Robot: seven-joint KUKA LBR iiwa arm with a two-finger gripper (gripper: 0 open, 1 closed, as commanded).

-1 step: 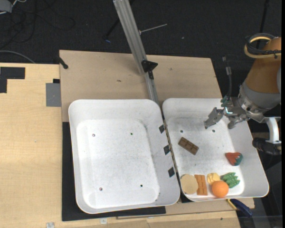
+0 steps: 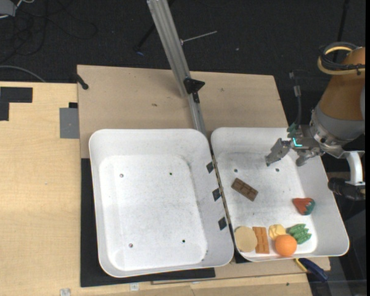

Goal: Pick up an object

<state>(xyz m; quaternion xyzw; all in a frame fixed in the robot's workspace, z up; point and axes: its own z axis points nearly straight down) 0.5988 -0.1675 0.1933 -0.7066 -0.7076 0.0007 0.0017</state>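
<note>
Above the right-hand shallow white bin, the grey two-finger gripper is hovering with fingers spread and gripping nothing, the flat brown rectangular block lying near below it, seemingly the likeliest pick.

We see the arm cut off at the right edge of the camera view, so only its wrist end shows, and the gripper sits at such a slant that we cannot tell how its fingers stand. A yellow-and-blue thing pokes out below the right bin, mostly hidden under its rim, and we cannot tell what it is.
</note>
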